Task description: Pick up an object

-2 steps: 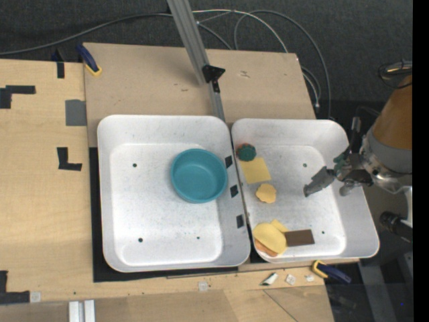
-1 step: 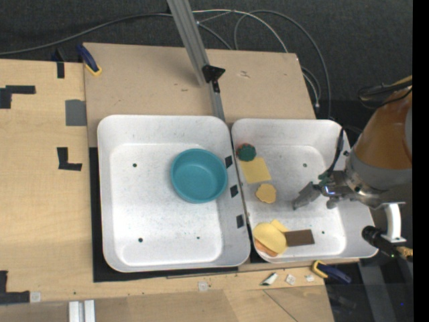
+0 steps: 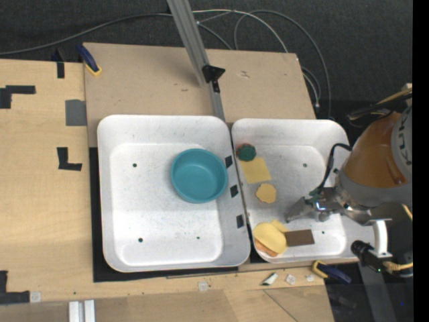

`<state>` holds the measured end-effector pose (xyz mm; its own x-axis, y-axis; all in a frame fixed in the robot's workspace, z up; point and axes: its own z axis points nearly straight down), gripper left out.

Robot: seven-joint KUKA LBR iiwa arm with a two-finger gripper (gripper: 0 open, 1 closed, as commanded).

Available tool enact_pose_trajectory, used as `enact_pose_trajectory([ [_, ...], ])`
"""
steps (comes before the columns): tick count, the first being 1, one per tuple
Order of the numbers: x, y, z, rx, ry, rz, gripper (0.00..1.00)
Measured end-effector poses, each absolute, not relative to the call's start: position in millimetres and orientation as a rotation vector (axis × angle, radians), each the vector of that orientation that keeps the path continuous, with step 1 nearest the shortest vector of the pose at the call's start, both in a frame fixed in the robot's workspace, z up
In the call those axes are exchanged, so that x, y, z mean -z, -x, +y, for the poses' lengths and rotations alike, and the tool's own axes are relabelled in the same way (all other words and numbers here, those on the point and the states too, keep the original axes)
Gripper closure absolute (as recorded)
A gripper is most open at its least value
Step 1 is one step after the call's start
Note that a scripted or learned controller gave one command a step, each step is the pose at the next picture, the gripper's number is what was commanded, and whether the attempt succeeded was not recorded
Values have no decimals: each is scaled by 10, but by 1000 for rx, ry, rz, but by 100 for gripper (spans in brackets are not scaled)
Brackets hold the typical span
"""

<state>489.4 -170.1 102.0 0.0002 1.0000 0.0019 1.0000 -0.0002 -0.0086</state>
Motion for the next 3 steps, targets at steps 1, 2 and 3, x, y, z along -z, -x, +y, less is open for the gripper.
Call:
enact_pose_trajectory([
  [1,-1150,-4910,-1695,-4,2216,-2221,100],
  [2,-1567,-4926,-1701,1,2222,-2224,100],
  [3,-2163,-5011,-1672,3,2222,-2228,100],
])
